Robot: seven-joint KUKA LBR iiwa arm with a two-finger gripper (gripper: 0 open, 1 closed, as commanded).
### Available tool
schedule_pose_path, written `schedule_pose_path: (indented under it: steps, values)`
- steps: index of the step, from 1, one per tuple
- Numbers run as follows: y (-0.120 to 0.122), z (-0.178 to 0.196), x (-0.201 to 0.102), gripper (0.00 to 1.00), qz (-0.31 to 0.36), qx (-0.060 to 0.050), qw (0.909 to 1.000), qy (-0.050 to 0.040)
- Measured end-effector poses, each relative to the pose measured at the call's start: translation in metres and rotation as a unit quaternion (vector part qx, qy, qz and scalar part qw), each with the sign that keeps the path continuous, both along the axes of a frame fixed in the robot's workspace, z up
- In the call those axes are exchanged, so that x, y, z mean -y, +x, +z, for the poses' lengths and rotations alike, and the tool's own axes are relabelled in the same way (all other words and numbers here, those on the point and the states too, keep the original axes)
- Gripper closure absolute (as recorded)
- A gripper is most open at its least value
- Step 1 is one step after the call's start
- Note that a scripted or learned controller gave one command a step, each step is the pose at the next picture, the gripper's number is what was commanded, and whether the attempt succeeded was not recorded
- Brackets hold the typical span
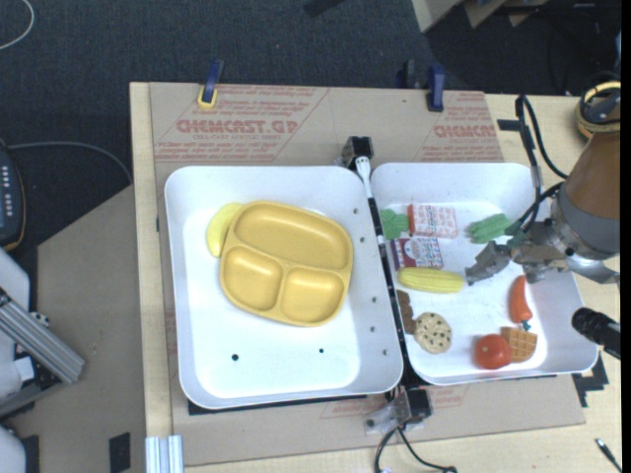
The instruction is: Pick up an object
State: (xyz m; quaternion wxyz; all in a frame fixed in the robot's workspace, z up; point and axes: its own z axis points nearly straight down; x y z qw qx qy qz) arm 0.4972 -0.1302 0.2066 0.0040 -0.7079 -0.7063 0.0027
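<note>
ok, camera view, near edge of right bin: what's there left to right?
cookie → tomato → waffle

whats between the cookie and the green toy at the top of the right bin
In the camera view, the yellow toy corn cob lies between the round chocolate-chip cookie and the flat green toy, along with a small red-and-white printed pack.
</note>
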Motion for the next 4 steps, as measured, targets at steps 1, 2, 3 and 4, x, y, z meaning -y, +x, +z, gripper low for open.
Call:
schedule_pose_path:
  steps: [1, 2, 3, 4]
  values:
    - [0.002, 0.004, 0.0, 0.0, 0.001, 0.005, 1.0, -0.0009]
    - [-0.001, -0.056, -0.009, 0.0, 0.001, 0.001, 1.0, 0.0005]
    - [0.005, -0.117, -0.01, 0.0, 0.001, 0.001, 1.0, 0.0006]
    - [0.005, -0.123, -0.011, 0.0, 0.001, 0.003, 1.0, 0.0002]
